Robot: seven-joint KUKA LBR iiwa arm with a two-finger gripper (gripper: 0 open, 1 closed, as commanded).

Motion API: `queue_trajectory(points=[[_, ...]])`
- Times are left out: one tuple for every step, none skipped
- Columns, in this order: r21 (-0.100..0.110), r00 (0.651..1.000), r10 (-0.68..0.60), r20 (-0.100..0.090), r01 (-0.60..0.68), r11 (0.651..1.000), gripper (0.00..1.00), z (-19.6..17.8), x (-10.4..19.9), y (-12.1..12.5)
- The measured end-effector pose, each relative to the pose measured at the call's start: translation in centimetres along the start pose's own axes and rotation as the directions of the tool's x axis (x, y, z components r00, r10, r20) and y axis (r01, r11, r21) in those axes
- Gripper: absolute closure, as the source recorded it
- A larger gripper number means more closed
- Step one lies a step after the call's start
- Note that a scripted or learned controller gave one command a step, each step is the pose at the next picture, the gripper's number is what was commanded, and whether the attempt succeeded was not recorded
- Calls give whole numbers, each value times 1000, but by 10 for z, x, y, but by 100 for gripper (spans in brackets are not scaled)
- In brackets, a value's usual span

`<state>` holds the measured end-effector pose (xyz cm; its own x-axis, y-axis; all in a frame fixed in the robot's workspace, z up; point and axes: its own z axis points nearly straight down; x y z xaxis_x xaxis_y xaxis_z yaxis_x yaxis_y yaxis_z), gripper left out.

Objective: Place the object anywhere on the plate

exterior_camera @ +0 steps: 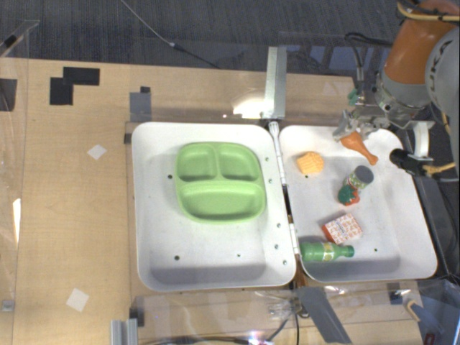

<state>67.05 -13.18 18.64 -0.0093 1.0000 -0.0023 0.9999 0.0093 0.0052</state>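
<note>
- Pincer (357,126) sits at about 1 o'clock over the right bin (402,214), near its far rim. An orange carrot-like object (359,147) hangs slanted from its tip, thick end low; it looks clamped on the thin upper end, though the contact is small and partly hidden by metal.
- Green plate (218,180), three-part, lies mid left bin (154,214), at 9 o'clock from the pincer, well apart, with the divider (282,192) between the bins.
- Risk: a hold on the narrow tip is thin. The hanging weight may swing or slip out on the way across, dropping the object back into the right bin or on the divider.
- Risk: if carried low, the dangling end may catch the bin rims at the divider.
- Risk: released from a height, its rounded body may roll off the plate into the bin.
- Others in the right bin: yellow lump (310,164), small can (356,185), red-white box (342,228), green bottle (325,251) at 6 o'clock. They lie below the object and off the path, so a knock is unlikely.
</note>
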Motion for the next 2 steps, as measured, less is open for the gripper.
queue_trajectory(points=[[1,1000,4,-3,-4,1000,100,1,83,0],[2,1000,3,-3,-3,1000,100,-11,137,1]])
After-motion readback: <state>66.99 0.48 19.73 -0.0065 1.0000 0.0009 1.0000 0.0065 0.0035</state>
